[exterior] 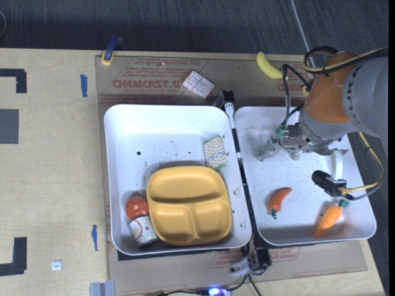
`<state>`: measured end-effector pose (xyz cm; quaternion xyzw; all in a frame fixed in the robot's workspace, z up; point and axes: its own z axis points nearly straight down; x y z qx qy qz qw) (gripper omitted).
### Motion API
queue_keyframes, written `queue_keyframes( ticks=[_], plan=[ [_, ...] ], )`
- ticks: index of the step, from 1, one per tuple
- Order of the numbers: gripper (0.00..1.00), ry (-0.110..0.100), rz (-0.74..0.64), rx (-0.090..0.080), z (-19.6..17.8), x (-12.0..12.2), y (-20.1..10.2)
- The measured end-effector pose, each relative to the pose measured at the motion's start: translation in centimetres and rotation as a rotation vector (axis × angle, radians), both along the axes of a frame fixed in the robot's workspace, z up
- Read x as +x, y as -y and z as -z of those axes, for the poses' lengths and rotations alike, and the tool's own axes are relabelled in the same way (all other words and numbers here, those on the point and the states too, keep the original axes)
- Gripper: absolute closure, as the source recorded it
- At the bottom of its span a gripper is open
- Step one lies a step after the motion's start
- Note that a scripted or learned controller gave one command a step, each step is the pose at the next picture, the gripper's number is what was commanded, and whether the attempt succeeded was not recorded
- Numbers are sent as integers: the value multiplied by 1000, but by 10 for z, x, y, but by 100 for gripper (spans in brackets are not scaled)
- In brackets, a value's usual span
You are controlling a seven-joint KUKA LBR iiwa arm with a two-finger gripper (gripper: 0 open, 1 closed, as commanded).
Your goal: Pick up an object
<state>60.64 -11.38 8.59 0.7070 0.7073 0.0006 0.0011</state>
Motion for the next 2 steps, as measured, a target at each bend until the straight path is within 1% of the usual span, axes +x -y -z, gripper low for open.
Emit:
queue_keyframes(
  ticks=[1, 2],
  plan=[
    [0, -2, 1, 1, 0, -75, -17],
    [100, 3, 2, 0, -10, -73, -17]
  ],
)
